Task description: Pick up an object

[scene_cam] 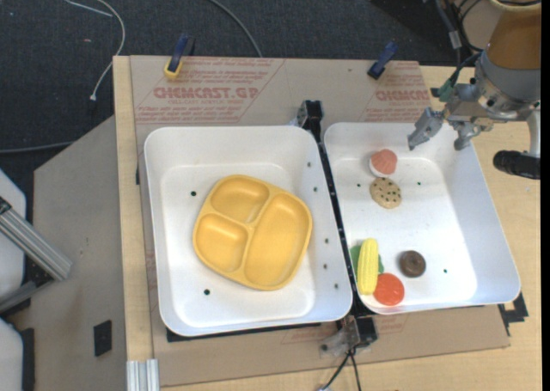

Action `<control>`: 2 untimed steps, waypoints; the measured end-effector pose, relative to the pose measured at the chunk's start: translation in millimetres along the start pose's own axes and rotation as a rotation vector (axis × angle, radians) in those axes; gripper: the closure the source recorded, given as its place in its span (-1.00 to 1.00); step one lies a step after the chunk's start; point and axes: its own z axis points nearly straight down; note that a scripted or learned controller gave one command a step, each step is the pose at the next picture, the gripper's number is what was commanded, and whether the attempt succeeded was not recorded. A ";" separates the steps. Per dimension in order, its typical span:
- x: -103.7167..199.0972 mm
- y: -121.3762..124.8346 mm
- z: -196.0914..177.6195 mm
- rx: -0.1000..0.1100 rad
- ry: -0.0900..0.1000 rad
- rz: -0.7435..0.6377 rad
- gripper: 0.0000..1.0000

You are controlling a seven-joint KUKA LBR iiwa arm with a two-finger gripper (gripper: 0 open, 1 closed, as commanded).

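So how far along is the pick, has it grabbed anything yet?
Nothing looks picked yet. The gripper hangs open above the right bin's far edge with nothing between its fingers. The pink-and-white toy, cookie, corn cob, chocolate donut and tomato all lie in that bin. Descending, closing and lifting remain.

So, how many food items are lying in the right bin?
5. A pink round piece lies near the back, with a cookie just in front of it. A corn cob, a tomato and a chocolate donut are at the front.
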 end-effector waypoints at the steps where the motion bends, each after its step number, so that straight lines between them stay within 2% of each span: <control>1: 0.6 2.8 -9.1 -0.015 -0.003 -0.003 -1.00; 2: -6.7 -0.3 37.3 -0.009 -0.002 -0.002 -1.00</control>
